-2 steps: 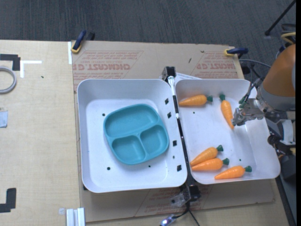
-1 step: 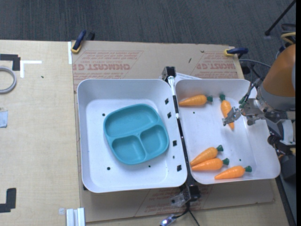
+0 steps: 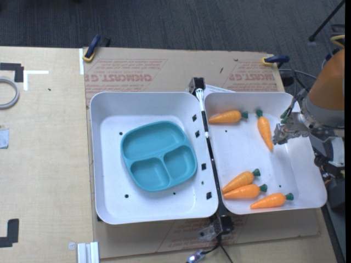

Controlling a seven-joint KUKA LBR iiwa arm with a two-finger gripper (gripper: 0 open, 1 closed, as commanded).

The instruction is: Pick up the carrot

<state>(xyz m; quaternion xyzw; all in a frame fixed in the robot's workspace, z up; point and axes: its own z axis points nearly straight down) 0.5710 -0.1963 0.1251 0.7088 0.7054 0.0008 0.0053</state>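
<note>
3 carrots (image 3: 253, 190) lie bunched at the near edge of the right bin (image 3: 299, 174), 2 more farther back. The upright carrot (image 3: 265, 131) sits just beside the gripper (image 3: 281, 134); whether it is open I cannot tell. Likely light, rigid, smooth plastic: grasp across the thick middle.

The hand (image 3: 281, 132) sits low at the right bin's (image 3: 304, 199) far right side, with an upright carrot (image 3: 265, 131) just beside it on its left. Past that one, another carrot (image 3: 227, 116) lies near the divider (image 3: 207, 149). Below the hand the bin floor lies open until three carrots (image 3: 256, 190) clustered at the near edge. Between the groups runs a bare strip of floor.
</note>
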